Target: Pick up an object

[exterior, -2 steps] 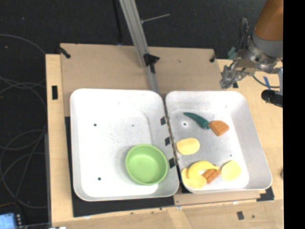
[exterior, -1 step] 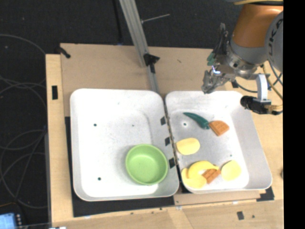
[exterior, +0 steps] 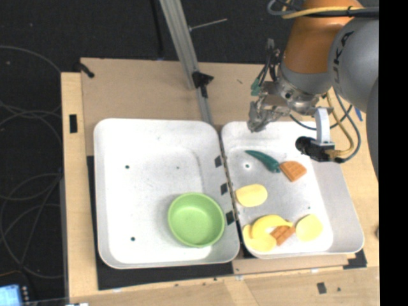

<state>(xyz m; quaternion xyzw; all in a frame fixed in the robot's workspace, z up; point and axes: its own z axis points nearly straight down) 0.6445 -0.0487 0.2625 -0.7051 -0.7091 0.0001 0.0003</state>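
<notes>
The worktop (exterior: pixel 146 91) carries two white bins side by side. The arm (exterior: pixel 319 37) comes in from the right and hangs over the far end of the right bin (exterior: pixel 338 203). The left bin (exterior: pixel 140 164) holds a green bowl (exterior: pixel 196 218) in its near right corner. In the right bin, a yellow round piece (exterior: pixel 252 195) lies near the left wall, a second yellow piece (exterior: pixel 264 229) lies at the near side with a small orange piece (exterior: pixel 282 234) on its right edge, and a third yellow piece (exterior: pixel 309 227) is just beside that. A teal piece (exterior: pixel 263 160) and an orange wedge (exterior: pixel 293 170) lie further back, close together. The gripper (exterior: pixel 258 121) is above the far left corner of the right bin, with nothing seen between its fingers; open or closed, I cannot tell.
</notes>
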